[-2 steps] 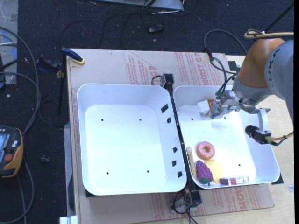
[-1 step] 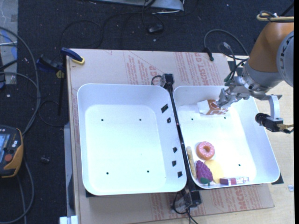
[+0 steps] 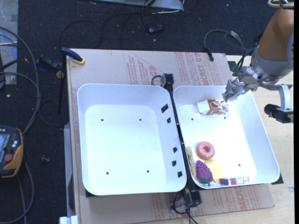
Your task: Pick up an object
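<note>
- One target sits nearest my claw (image 3: 230, 95): the small carton (image 3: 213, 107), just below-left of it, long axis running left-right.
- I cannot tell how the claw is set.

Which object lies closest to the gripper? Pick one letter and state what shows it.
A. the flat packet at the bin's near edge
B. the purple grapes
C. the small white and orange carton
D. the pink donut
C: the gripper hangs at the far side of the right bin, right beside the small white and orange carton, while the other items lie toward the bin's near end.
</note>
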`<action>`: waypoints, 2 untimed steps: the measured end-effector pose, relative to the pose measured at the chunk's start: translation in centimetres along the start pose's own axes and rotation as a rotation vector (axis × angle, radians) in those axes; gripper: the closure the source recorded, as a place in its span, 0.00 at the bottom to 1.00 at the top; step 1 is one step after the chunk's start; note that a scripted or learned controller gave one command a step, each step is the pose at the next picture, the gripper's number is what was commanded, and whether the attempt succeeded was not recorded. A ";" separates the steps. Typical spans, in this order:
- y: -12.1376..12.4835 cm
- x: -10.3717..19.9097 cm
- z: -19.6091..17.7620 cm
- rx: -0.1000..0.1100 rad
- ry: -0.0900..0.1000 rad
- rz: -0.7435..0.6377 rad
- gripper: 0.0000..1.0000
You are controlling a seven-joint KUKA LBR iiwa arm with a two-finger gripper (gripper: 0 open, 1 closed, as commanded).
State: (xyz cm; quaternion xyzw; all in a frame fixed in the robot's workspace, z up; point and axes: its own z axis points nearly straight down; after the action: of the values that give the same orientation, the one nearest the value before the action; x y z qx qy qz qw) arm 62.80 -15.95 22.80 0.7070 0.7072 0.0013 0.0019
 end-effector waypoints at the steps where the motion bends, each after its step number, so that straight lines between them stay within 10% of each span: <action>1: -2.0 5.5 -0.8 0.003 0.002 -0.004 1.00; 2: -4.2 10.1 -1.8 0.004 0.002 -0.004 1.00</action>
State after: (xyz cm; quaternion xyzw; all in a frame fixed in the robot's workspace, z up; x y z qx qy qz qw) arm 58.56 -5.80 24.57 0.7057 0.7085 0.0006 -0.0002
